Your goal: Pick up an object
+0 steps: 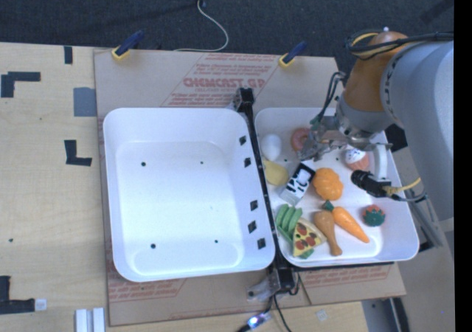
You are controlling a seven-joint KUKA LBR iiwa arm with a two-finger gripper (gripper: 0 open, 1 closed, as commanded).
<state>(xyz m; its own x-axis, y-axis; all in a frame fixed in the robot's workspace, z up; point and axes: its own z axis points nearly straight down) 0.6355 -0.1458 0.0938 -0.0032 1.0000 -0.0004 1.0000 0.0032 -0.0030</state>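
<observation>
Two white bins [118, 175]; one carrot [349, 224], one pizza slice [304, 237].

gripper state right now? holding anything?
gripper: low in the right bin, above the toy food; open or shut cannot be told, and no object visibly held.

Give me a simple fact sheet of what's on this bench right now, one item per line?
arm: grey with an orange band, reaching in from the right
gripper: low over the far part of the right bin
right bin holds: orange, carrot, drumstick, pizza slice, green pods, black-and-white box, white egg
left bin: white, beside the right one
</observation>
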